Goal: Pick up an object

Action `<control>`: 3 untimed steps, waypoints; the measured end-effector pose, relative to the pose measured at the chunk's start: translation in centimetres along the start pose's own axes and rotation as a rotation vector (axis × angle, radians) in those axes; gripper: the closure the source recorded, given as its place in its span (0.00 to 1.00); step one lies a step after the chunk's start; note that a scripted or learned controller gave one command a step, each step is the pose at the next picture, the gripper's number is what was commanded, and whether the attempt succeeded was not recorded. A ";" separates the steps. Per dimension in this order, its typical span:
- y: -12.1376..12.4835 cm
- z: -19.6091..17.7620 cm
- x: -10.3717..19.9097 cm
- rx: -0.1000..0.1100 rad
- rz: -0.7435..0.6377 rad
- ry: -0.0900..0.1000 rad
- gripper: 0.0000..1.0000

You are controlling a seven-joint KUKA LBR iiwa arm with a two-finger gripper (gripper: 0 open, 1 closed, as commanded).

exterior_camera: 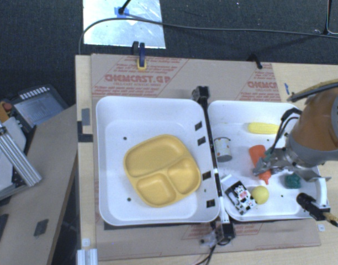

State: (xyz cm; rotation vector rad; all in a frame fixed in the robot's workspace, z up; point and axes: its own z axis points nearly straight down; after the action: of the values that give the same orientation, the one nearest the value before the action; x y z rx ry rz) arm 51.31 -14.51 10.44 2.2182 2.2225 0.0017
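The gripper [267,167] is lowered onto the orange carrot-like object [257,154] in the right bin [235,115], right of frame centre. Finger state cannot be determined. A glancing contact could push the object toward the yellow ball [260,194].

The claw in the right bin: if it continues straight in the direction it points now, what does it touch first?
Probably the orange carrot-shaped toy: the claw points down-left right at it. Whether they already touch is unclear from above.
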 end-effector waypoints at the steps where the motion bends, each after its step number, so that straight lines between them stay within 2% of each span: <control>1: -0.3 -6.2 -0.3 -0.005 -0.001 -0.002 1.00; 3: -0.9 -15.7 0.0 -0.005 -0.002 -0.002 1.00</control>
State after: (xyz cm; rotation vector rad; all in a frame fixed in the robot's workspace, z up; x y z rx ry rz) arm 50.35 -14.47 26.10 2.2127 2.2215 0.0056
